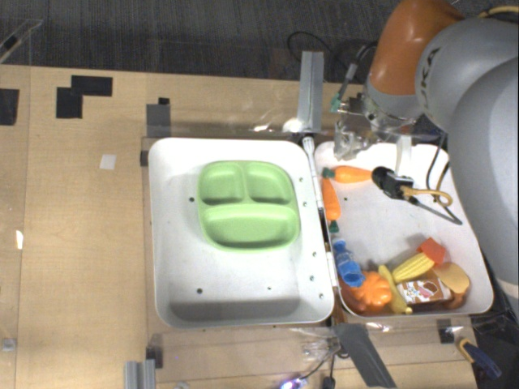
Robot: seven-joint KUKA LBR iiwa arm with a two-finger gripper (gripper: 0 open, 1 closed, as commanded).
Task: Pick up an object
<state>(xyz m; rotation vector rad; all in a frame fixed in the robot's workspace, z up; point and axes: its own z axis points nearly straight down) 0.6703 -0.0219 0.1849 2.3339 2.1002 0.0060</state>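
While the claw (350, 140) hung over the far end of the toy bin (381, 225), I could not tell if it was spread or pressed together. Nothing was seen in it, so the pick looked not yet done. A carrot (353, 174) lay just below it, the closest toy. The corn (409, 266) and a bottle (428, 292) sat at the near end. Going down, pinching and lifting were all left.

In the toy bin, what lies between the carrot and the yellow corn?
Nothing; the camera view shows bare white bin floor between carrot and corn.
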